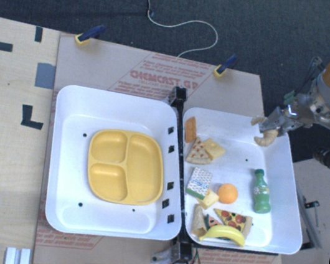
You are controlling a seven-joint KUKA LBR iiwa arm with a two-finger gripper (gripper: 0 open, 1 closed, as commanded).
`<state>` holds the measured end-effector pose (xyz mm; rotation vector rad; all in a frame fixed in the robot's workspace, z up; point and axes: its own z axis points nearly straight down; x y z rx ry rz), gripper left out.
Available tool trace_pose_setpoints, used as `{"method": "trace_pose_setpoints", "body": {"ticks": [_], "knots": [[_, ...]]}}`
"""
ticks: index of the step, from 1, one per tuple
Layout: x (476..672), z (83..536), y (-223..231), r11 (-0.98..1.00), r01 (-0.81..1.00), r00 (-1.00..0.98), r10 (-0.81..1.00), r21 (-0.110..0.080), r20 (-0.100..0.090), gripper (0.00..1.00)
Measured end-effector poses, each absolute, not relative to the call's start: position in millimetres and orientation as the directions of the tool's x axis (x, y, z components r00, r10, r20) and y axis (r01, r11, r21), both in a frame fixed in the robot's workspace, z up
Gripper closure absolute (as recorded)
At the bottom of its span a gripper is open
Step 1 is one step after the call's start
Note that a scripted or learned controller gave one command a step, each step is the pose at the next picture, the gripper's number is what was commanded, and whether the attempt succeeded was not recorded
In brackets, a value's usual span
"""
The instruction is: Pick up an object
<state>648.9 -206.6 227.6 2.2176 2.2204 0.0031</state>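
Note:
My gripper hangs over the far right part of the right bin, and I see nothing between its two tan fingertips, which stand apart. Below it in the bin lie a green bottle, an orange, a white-and-green box, a small yellow cube, a banana and a pizza slice. Nearer the divider sit a brown stick, a toast wedge and a yellow cheese piece. The gripper touches none of them.
The left bin holds a yellow divided plate. A black divider runs between the bins. Cardboard with two clamps lies under them, and a white cable trails behind.

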Motion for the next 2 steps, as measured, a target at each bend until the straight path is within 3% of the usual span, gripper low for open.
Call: {"method": "trace_pose_setpoints", "body": {"ticks": [2], "knots": [[651.8, 226, -91, 0.007, 1.000, -0.007, 1.000, -0.002, 0.002, 1.00]]}}
